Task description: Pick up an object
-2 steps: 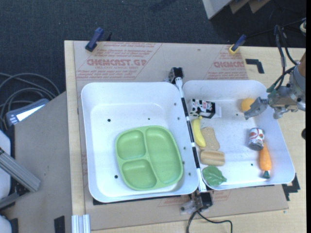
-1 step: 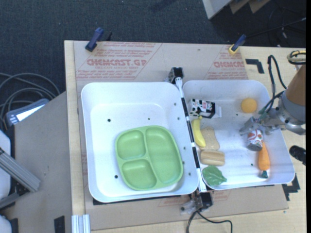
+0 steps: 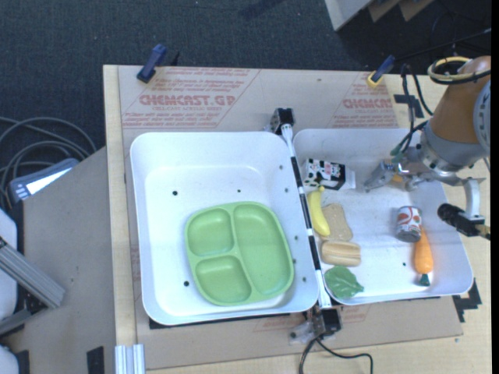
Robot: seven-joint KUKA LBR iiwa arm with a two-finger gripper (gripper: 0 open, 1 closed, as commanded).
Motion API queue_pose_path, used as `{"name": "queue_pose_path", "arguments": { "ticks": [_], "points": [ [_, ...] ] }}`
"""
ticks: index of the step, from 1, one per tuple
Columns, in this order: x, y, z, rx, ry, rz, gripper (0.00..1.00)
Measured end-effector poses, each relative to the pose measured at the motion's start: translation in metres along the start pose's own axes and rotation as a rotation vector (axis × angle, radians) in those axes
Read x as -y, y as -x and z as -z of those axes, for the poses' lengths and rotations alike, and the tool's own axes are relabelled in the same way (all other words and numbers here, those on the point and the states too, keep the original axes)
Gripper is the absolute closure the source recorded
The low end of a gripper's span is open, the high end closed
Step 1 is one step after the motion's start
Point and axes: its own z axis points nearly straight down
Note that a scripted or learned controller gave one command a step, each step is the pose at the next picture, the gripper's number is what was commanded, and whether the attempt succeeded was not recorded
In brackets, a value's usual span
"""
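Hovering apart and holding nothing, the fingers sit near the can.

Bright, even light from overhead washes the white bins nearly to glare, with only soft, short shadows. The worktop reads crisp; the dark floor is dim, and the arm looks slightly blurred, perhaps.

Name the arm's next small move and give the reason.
Probably lower the gripper toward the can just below it in the view. The gripper sits over the right bin near its far wall with nothing seen between its fingers, and the can stands apart from the carrot.
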Motion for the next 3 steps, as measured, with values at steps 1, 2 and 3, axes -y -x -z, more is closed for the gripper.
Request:
{"name": "queue_pose_path", "arguments": {
  "ticks": [1,2,3],
  "points": [
    [-0.053,0.011,-0.001,-0.018,-0.015,0.003,0.00],
    [-0.054,0.015,0.011,-0.004,-0.002,0.003,1.00],
    [-0.041,-0.080,0.090,-0.002,0.000,0.001,1.00]
  ]
}}
